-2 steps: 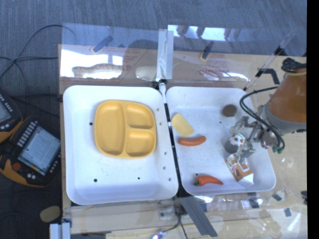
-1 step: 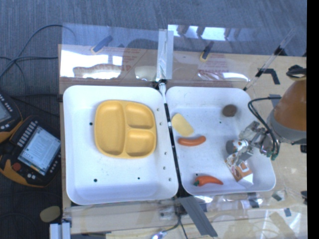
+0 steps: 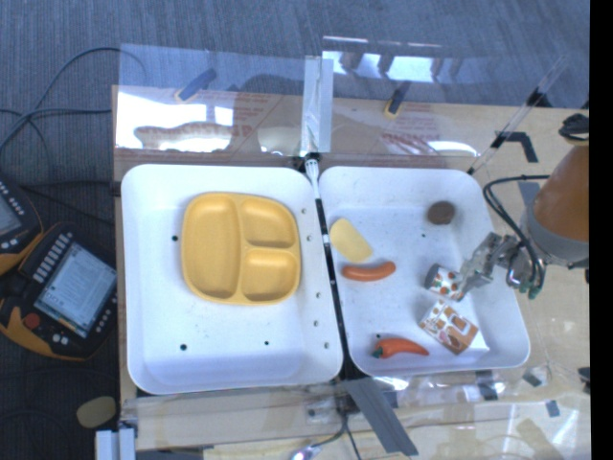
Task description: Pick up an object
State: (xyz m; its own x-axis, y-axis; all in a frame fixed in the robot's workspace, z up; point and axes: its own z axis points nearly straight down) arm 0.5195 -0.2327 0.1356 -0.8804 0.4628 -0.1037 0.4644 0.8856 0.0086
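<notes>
Two white bins (image 3: 134,286) side by side, jaws (image 3: 469,278) over patterned cup (image 3: 442,281), their state unclear.

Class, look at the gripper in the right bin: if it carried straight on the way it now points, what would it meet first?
Probably the small patterned cup, lying just off the tip of the gripper, which points left and slightly down. Height above the right bin is unclear from this single view.
</notes>
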